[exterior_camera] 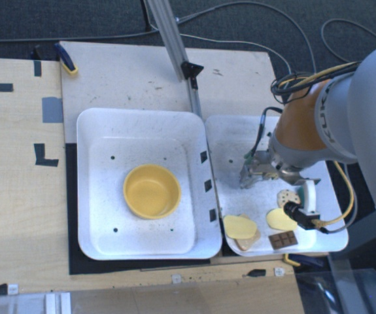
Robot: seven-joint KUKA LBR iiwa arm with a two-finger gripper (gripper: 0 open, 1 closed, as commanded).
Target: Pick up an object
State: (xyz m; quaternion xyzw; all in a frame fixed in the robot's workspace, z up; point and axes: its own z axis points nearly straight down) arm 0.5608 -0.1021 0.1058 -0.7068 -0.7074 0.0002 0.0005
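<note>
A yellow bowl [152, 190] sits upright in the middle of the left bin [96, 136]. The right bin [230, 133] holds small food items along its front edge: a pale yellow piece [240, 226] on a tan slice [246, 242], another yellow piece [280, 219], a brown chocolate-like block [283, 240] and a round spotted cookie [288, 197]. My gripper [252, 174] hangs low over the middle of the right bin, left of the cookie and behind the yellow pieces. No item shows between its fingertips.
A slanted metal pole [174, 41] runs from the top down to the gap between the bins. Cables [305, 84] loop behind the arm at the right. A yellow-handled tool [67, 59] lies on the bench at the back left.
</note>
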